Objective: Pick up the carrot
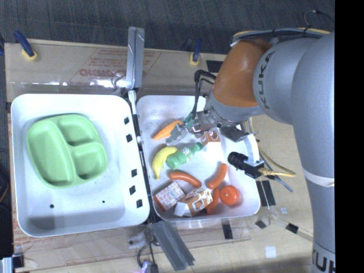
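The pincer (185, 131) is low in the right bin (149, 110). Its tips sit right at the fat end of the carrot (165, 131), and I cannot tell if they are wide or closed. The carrot lies just to the left of the pincer, pointing away from it. Just below are a green bottle (183, 156) and a banana (160, 159). I think the carrot could slide away, because only its end is near the tips. The tips could also bump the bottle. The big grey arm (284, 78) comes in from the right and bends down over the bin.
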`<action>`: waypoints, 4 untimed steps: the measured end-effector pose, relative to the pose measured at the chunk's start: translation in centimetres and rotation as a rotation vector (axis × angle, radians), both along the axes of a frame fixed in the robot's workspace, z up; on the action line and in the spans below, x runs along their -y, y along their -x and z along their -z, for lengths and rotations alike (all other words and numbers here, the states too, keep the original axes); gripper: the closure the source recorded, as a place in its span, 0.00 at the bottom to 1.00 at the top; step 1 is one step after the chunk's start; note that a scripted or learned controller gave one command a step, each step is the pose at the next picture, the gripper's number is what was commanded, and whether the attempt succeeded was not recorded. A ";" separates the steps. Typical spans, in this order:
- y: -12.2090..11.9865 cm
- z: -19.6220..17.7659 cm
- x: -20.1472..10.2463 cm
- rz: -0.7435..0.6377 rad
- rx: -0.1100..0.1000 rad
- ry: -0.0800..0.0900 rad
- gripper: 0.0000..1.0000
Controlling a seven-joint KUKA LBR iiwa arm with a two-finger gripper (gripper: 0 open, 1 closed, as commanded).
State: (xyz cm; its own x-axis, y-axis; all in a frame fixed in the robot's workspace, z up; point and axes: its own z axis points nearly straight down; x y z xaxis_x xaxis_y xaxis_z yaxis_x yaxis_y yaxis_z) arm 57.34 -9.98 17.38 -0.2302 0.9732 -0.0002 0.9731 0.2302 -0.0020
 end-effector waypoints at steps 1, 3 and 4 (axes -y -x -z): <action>-8.3 8.2 3.7 -0.082 0.000 0.000 0.00; -3.6 -5.4 -4.3 0.203 0.000 0.000 1.00; -5.9 -11.3 -5.1 0.269 0.000 0.000 1.00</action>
State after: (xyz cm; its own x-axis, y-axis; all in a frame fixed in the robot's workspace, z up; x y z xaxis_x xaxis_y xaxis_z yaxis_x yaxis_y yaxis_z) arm 63.22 -4.84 28.67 0.0365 0.9993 0.0001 0.9993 -0.0365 -0.0017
